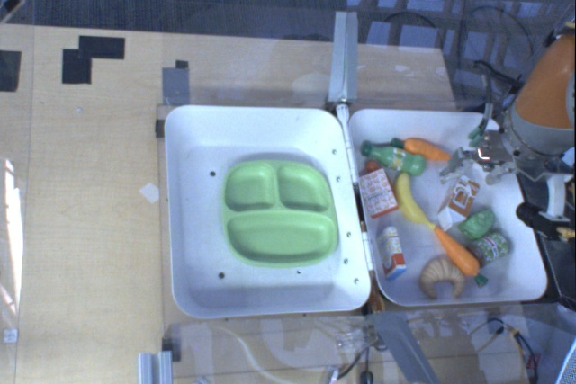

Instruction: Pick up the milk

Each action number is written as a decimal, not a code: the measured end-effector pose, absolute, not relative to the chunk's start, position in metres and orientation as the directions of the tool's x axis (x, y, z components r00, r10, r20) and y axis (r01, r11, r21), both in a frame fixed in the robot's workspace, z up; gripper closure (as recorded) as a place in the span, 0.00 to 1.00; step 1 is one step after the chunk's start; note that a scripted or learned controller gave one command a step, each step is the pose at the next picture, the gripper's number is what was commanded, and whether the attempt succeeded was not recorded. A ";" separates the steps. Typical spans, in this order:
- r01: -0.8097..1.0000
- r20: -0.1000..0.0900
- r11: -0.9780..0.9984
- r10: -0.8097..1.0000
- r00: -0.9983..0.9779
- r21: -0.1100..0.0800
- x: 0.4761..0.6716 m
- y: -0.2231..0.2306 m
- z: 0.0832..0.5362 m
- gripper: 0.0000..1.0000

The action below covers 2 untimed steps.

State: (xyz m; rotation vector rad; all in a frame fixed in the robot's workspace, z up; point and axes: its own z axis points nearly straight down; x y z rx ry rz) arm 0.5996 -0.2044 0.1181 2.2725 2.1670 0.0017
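— Where's the milk?

— The milk carton (pixel 391 251) lies in the right bin (pixel 531 283), near its left wall toward the front, just beside the croissant (pixel 442 276). Above it sits a red-and-white box (pixel 378 192), with the banana (pixel 412 200) alongside.

— And the arm?

— It comes in from the right, orange band (pixel 549 90) showing. The gripper (pixel 481 156) hovers over the back part of that bin, above a small white-and-orange packet (pixel 462 198), well apart from the milk. Whether it's spread or closed, I cannot tell from here.

— What else is in there?

— A green bottle (pixel 394 157), two carrots (pixel 426 148) (pixel 458 252), a green vegetable (pixel 477 223) and a can (pixel 491 247). The left bin (pixel 189 193) holds a green divided plate (pixel 280 211). Both bins sit on the desk (pixel 81 220).
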 end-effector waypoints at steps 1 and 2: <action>0.996 -0.001 -0.084 0.996 0.084 0.010 0.564 -0.191 0.089 0.00; 0.996 -0.002 -0.083 0.997 0.083 0.018 0.567 -0.191 0.101 1.00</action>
